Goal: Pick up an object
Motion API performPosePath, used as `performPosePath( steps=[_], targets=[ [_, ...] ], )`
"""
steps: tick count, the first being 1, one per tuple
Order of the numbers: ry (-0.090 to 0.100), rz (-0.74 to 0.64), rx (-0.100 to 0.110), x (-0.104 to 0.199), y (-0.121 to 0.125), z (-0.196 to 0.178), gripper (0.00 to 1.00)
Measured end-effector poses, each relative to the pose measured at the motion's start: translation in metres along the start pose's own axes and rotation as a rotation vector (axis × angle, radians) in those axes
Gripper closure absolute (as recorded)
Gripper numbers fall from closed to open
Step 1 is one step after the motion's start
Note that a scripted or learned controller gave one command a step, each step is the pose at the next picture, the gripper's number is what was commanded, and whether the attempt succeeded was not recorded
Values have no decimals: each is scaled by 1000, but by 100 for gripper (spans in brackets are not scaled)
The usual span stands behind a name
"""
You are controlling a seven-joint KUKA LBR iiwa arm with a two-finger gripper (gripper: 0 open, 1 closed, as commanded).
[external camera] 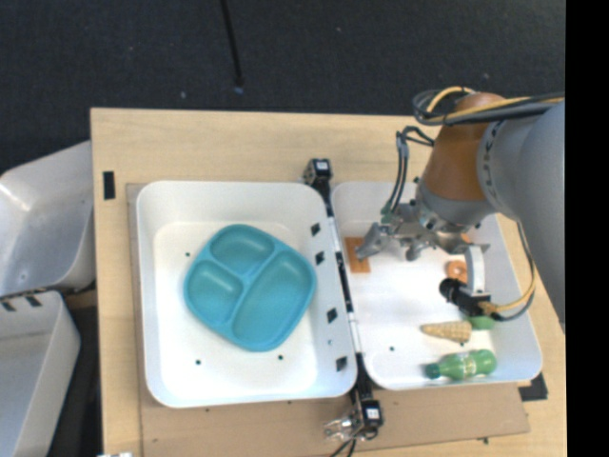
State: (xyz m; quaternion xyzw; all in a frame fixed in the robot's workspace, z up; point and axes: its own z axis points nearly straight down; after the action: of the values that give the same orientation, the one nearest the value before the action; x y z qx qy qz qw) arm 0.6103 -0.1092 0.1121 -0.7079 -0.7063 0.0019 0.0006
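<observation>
My gripper [393,248] hangs over the upper left part of the right bin [409,303], its fingers spread open and nothing visible between them. A small orange-brown block [359,255] lies by the bin's left wall, just beside the left finger [369,245]. Right of the gripper, an orange piece [457,268] sits partly hidden behind the gripper's black cable fitting. A tan cone [447,330] lies lower right, with a small green piece [481,322] at its end. A green bottle [461,365] rests on its side near the front wall.
The left bin [171,360] holds a blue divided plate [249,286]. A ridge with black clips [335,274] separates the two bins. The arm's orange band [457,165] and grey body cover the right bin's upper right corner.
</observation>
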Motion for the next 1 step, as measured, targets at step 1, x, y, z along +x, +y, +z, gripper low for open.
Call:
performPosePath(
  steps=[1],
  targets=[
    [1,4,-7,0,2,-15,100]
  ],
)
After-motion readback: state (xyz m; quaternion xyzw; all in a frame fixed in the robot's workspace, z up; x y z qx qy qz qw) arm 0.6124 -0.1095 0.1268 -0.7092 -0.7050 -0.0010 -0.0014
